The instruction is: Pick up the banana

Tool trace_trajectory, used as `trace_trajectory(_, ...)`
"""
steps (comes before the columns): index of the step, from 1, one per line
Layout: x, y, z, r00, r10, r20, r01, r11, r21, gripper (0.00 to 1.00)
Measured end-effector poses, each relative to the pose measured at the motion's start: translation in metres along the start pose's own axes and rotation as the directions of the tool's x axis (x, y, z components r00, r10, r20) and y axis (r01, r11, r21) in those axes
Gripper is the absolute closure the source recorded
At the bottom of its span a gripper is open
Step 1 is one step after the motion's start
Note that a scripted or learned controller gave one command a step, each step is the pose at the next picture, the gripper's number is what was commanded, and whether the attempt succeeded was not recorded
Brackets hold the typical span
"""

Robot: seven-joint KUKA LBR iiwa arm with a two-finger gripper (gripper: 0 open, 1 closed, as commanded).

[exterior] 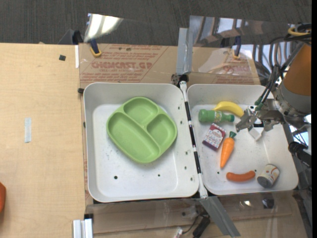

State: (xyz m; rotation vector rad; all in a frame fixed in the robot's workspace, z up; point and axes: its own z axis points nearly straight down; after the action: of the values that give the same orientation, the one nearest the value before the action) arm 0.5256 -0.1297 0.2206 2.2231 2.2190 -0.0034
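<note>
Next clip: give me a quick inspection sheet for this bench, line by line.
Surface: two white bins, left bin, right bin.
Job's things: banana in right bin, beside green bottle.
Clutter: green divided plate in left bin; carrot, purple packet, sausage, can.
Grippers: gripper just right of the banana.
Cables: bundle at upper right.
Surroundings: cardboard behind bins.

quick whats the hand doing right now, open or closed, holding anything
hand: over the right bin, just right of the banana; nothing seen in it, and open or closed cannot be told from this view.
</note>
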Motion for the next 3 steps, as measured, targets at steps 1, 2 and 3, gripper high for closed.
trace_trajectory(1, 0.038, 0.066, 0.066, 0.991, -0.136, 0.000, 0.136, 0.991, 0.002, 0.00)
trace_trajectory(2, 0.033, 0.091, 0.117, 0.981, -0.195, 0.006, 0.195, 0.981, -0.020, 0.00)
trace_trajectory(3, 0.028, 0.132, 0.125, 0.993, 0.116, -0.001, -0.116, 0.993, 0.003, 0.00)
